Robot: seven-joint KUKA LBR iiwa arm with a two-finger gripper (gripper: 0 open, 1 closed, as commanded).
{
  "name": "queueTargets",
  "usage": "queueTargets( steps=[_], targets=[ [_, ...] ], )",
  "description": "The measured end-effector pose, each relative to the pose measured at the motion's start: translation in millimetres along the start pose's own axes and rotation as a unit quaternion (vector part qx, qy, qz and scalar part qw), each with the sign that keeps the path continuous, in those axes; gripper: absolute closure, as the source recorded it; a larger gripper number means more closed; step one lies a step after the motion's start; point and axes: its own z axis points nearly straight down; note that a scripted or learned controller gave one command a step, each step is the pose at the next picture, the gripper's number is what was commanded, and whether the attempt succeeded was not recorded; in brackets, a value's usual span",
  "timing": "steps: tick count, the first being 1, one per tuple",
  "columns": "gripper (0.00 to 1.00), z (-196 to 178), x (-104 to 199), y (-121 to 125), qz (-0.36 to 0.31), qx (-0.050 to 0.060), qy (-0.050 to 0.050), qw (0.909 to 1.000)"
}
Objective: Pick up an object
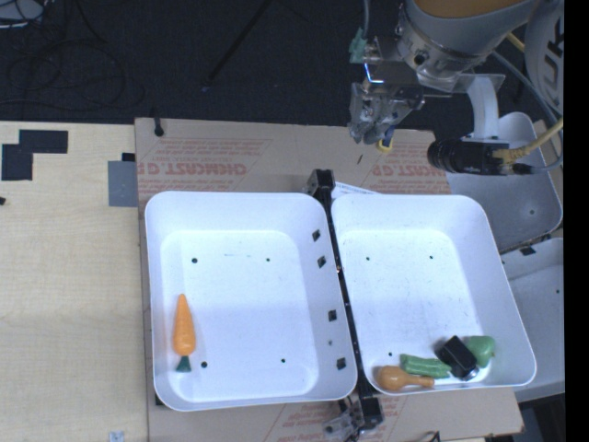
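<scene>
A toy carrot (pixel 183 326) lies near the front left corner of the left bin (pixel 230 212). Clustered in the front right corner of the right bin (pixel 414 212) are an orange pear-shaped piece (pixel 401 378), a long green piece (pixel 424 366), a black block (pixel 457 357) and a rounded green piece (pixel 481 346). My gripper (pixel 374 133) hangs high over the bench behind the right bin's far left corner, well away from all of these, with nothing visibly in it.
A black divider (pixel 333 274) runs between the two bins. Brown cardboard (pixel 239 159) lies under and behind them. A pale wooden bench top (pixel 64 274) extends to the left. The arm's body (pixel 460 17) fills the upper right.
</scene>
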Motion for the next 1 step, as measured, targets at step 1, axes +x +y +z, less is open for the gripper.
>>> queueTargets(
  steps=[1],
  targets=[
    [1.0,-18.0,-81.9,-54.3,0.009,0.006,-0.002,0.9999]
  ],
)
